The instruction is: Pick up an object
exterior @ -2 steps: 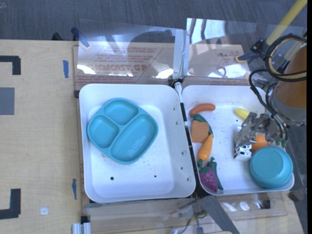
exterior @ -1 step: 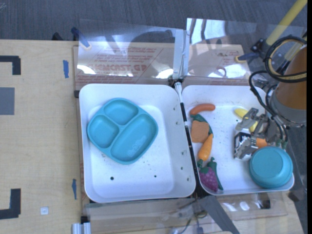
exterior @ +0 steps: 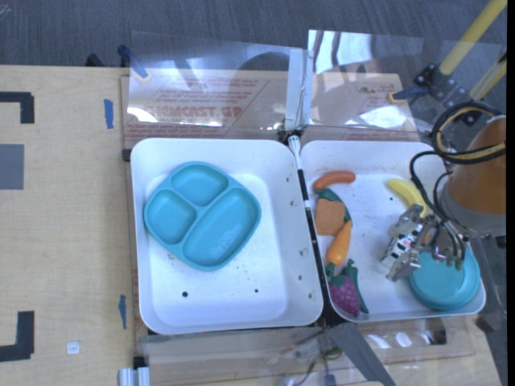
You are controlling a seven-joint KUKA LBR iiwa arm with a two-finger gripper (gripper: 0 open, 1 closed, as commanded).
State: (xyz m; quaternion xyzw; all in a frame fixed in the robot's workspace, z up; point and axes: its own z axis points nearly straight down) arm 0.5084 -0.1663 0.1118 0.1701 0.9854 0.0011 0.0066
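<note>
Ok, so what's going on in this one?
A single grey arm reaches in from the right, its pincer low over the right bin, beside a teal bowl. Nothing is visibly held. That bin also holds a banana, a sausage, an orange block, a carrot and grapes. The left bin holds a divided teal plate.

Bright, even overhead light; sharp through the middle.
Strong white glare on the clear panels (exterior: 241, 95) behind the bins (exterior: 161, 296); soft, short shadows under the blue plate (exterior: 203, 214); slight blur around the gripper (exterior: 406, 252) and the orange band (exterior: 483, 175) at right.
</note>
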